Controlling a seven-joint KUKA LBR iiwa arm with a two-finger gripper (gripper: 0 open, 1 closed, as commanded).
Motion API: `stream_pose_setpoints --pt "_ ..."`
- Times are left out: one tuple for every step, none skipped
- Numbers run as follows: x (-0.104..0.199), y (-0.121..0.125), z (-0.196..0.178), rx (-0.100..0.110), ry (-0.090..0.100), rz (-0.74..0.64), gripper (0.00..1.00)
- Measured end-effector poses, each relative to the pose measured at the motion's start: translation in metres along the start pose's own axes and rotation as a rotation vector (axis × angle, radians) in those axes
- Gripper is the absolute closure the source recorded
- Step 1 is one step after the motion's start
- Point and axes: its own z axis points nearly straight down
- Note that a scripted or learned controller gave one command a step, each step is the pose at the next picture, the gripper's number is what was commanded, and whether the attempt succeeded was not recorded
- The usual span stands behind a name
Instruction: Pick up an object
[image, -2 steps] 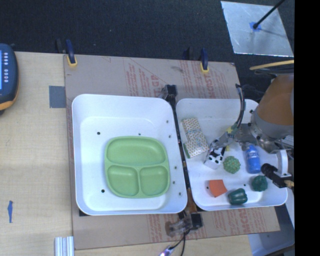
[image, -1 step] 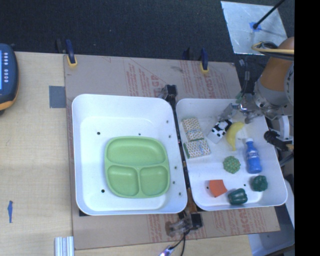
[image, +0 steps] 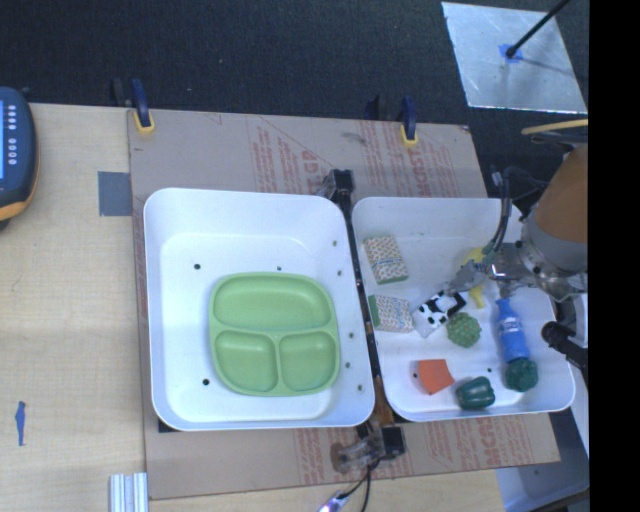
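Tool (image: 478, 272) at the right bin's (image: 420, 215) upper right, reaching in from the right edge; grey arm with orange band (image: 565, 200) above it. How far it stands open, and whether it grips anything: cannot tell, the metal parts blur together.

Just left and below the tool: small black-and-white object (image: 437, 310), close to the tool but contact not clear. Beside that, a knobbly green ball (image: 464, 331). Right of the ball, a blue bottle (image: 511, 330) lying lengthwise, white cap toward the tool. Below the bottle's foot, a dark green round item (image: 521, 374).

Along the bin's near wall: orange block (image: 434, 377) and a dark green pepper-like piece (image: 475, 394), just beside each other.

Left side of the same bin: two speckled greenish packets, one upper (image: 385, 258), one lower (image: 391, 313), near the dividing wall.

Left bin (image: 180, 230): a light green divided plate (image: 273, 333), three compartments, lying flat in the middle.

Both bins sit on brown cardboard (image: 260, 150) clamped to the desk (image: 60, 330). Blue-and-orange device (image: 15, 150) at the far left edge.
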Motion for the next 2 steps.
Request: stream_pose_setpoints --pt "0.002 0.056 0.021 -0.004 0.001 -0.005 0.0" --pt "-0.02 -0.018 0.024 0.013 0.003 0.001 0.0"
